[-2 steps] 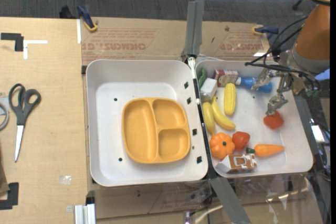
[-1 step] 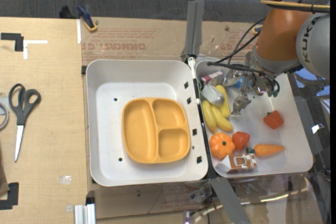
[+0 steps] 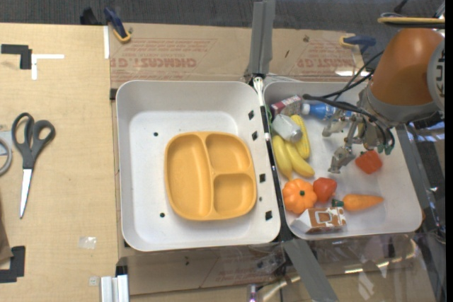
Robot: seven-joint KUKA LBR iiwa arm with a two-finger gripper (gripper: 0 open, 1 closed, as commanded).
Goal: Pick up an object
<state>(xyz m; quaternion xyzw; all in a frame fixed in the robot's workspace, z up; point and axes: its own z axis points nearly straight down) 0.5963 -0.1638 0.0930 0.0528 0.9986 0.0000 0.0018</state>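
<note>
1. The gripper (image 3: 345, 143) hangs over the right bin (image 3: 407, 184), its fingers spread apart with nothing between them.
2. A carrot (image 3: 362, 202) lies below it in that bin – long axis left to right, orange body toward the bin's right wall.
3. Bananas (image 3: 291, 152) run along the left wall; a red tomato (image 3: 368, 163) sits just beside the fingers.
4. The left bin (image 3: 134, 152) holds 1 yellow divided plate (image 3: 210, 175).

Bright, even overhead light, with soft short shadows inside the 2 white bins (image 3: 134, 173). Mild glare on the orange arm band (image 3: 407, 67) at 3 o'clock. Focus slightly soft throughout.
</note>
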